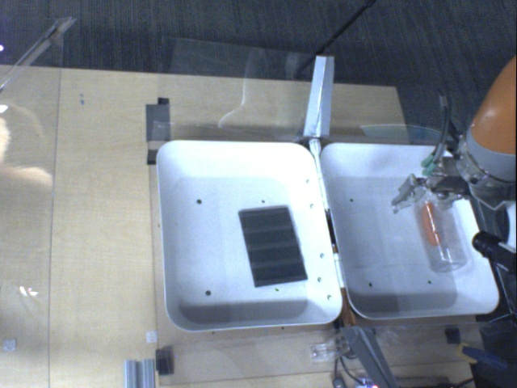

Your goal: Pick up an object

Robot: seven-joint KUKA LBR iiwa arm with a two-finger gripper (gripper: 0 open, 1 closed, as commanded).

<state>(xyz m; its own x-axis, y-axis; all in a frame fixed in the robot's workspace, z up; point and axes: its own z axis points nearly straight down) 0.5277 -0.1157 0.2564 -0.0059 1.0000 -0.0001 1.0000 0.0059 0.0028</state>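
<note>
Pale wooden bench (97, 241) carries both bins. Nearest the gripper (432, 186), a clear tube (440, 233) (orange inside) lies just below its fingertips in the right bin (380, 289), whether gripped I cannot tell; farther off, a dark ridged slab (273, 246) rests flat in the left bin (186, 217).

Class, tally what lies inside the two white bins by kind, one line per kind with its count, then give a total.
Dark ribbed rectangular pad, in the left bin: 1
Clear tube with an orange core, in the right bin: 1
Total: 2
</note>
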